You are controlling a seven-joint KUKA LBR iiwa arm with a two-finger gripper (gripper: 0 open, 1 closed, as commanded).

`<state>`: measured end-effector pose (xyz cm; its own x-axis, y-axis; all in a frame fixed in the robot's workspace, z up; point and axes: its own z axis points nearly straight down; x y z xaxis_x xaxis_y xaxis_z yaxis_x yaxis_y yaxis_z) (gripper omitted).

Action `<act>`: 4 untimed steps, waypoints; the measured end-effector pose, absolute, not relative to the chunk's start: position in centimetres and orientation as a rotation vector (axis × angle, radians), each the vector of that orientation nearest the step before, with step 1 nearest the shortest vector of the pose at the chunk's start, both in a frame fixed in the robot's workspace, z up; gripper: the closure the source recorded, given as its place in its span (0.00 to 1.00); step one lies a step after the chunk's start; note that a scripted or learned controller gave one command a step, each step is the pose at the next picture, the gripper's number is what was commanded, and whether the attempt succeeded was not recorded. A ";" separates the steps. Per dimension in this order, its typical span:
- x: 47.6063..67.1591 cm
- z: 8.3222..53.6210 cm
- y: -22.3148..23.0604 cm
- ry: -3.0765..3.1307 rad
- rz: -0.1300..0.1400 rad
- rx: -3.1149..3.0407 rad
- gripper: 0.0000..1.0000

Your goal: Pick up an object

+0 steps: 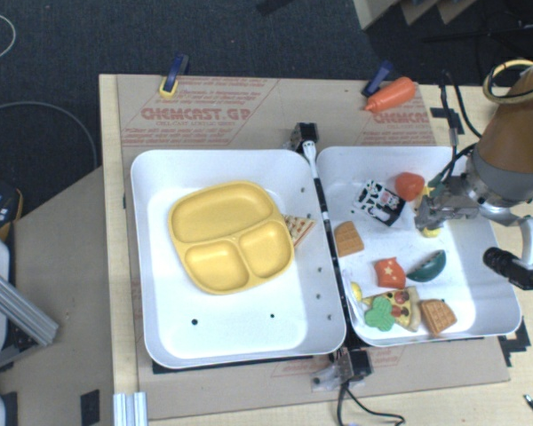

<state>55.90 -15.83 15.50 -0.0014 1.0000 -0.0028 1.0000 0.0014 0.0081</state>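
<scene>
Yellow plastic fills the left bin [160, 264], where a three-compartment plate [229, 235] lies well apart from my work, a waffle-patterned wedge [298, 228] tucked against its right edge. Across the divider, in the right bin [489, 313], the candidates crowd together: a tan bread slice [347, 238], a black-and-white cow-print carton [377, 202], a red wedge [390, 272], a pizza slice [392, 310], a brown toast piece [437, 316], a dark green crescent [427, 265] and a red tomato [409, 185]. My gripper [433, 216] hangs low just beside that tomato, and whether my fingers are spread or pressed together I cannot tell; a small yellow piece [431, 232] shows right at their tips, and I cannot say it is held. I judge the risk plain: the tomato is round and may roll off a glancing tip, the carton sits near enough to be nudged, and closing at the bin wall could yield nothing but air.
</scene>
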 end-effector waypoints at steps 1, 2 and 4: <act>55.8 21.9 -16.2 2.217 0.007 2.213 1.00; 55.9 22.5 -16.2 2.220 0.003 2.217 1.00; 60.7 21.5 -6.5 2.228 0.006 2.212 1.00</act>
